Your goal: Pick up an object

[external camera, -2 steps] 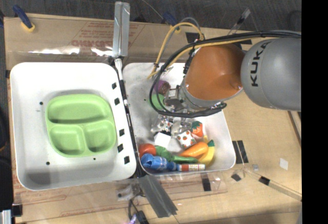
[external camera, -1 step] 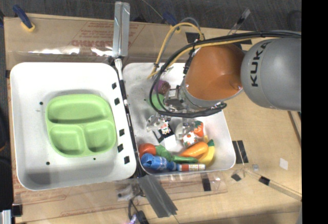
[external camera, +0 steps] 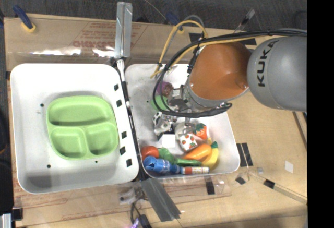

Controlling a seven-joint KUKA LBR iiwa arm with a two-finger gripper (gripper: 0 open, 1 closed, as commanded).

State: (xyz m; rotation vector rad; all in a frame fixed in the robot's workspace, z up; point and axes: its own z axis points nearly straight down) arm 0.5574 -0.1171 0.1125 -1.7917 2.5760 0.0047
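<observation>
The bench (external camera: 271, 143) is lying under everything, a pale wood surface with a brown sheet across its far part. The arm (external camera: 276, 73) is reaching in from the right, its grey body and orange band (external camera: 219, 70) hanging over the right bin (external camera: 232, 141), with black and yellow cables (external camera: 180, 39) looping above the wrist. The left bin (external camera: 21, 117) is sitting just beside the right one, their walls meeting under a row of black clips (external camera: 125, 117), and it is holding a green tray (external camera: 81, 127) with three compartments.

The gripper (external camera: 169, 117) is pointing down into the middle of the right bin, just above the pile of objects; whether it is spread or closed, I cannot tell, since the wrist is covering most of it.

The objects are crowding the near end of the right bin. A white packet (external camera: 189, 137) printed with red and green fruit is lying just beside the gripper. An orange carrot (external camera: 198, 152) is resting against a yellow piece (external camera: 212, 156). A blue toy (external camera: 155, 165) is lying at the near wall, touching a red ball (external camera: 150, 152) and a green piece (external camera: 168, 155). A marker (external camera: 194, 170) is lying along the near wall. A small purple thing (external camera: 167, 88) is sitting farther back, apart from the pile.
</observation>
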